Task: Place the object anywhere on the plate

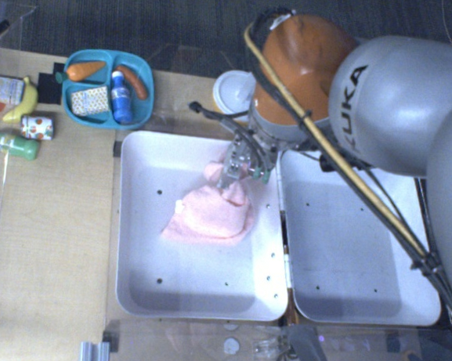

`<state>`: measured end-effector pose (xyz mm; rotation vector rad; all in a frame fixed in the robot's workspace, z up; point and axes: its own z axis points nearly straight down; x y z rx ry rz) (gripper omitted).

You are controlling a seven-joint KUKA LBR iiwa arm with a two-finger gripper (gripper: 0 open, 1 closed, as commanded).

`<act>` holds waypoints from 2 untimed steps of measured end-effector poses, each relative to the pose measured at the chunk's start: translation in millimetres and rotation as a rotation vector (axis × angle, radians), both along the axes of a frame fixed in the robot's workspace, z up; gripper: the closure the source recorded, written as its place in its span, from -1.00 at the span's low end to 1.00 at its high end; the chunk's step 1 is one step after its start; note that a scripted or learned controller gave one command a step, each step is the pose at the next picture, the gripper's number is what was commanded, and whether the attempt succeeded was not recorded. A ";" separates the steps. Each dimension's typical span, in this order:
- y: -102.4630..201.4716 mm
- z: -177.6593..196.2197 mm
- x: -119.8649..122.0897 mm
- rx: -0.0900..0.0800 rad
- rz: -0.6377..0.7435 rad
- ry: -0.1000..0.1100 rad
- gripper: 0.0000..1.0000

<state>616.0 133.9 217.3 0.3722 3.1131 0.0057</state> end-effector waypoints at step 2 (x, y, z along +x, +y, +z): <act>51.8 5.8 6.6 0.000 0.238 -0.002 -1.00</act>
